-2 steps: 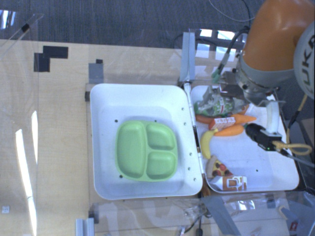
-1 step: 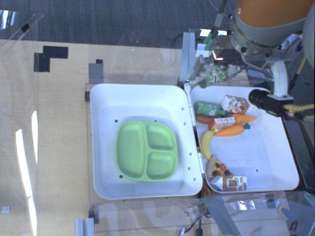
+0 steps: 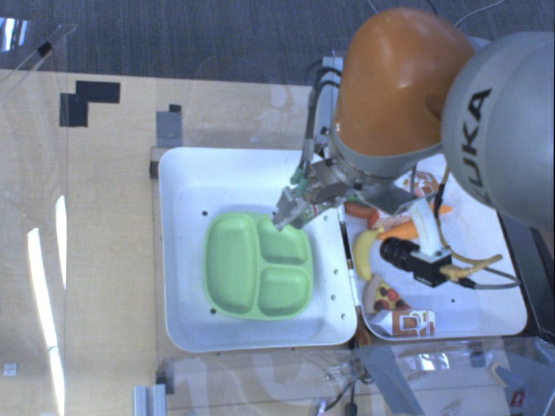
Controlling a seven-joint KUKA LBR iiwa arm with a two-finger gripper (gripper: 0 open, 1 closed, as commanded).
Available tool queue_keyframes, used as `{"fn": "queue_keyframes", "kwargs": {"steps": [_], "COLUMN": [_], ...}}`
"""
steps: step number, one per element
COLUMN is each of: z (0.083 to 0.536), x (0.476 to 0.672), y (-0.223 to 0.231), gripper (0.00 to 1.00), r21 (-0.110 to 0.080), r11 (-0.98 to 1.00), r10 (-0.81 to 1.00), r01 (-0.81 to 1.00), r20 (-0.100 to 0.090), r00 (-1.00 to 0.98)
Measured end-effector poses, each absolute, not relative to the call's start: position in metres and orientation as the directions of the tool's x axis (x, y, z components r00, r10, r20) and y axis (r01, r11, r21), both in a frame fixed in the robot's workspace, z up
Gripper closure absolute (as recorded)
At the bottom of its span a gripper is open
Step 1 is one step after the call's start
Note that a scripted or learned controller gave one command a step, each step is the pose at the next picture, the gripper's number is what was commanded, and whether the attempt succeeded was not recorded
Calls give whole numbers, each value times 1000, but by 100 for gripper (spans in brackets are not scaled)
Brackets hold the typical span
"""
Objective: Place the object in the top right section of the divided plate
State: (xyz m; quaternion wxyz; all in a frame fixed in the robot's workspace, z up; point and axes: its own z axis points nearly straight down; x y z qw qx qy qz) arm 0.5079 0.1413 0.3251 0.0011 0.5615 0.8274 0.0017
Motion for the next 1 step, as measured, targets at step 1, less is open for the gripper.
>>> {"fn": "queue_keyframes", "kwargs": {"steps": [1], "z": [201], "x": [487], "y": [83], "gripper": [100], "r21": [3], "r11": [362], "r10": [932], "r01": [932], "r20": [0], "r00": [-362]}}
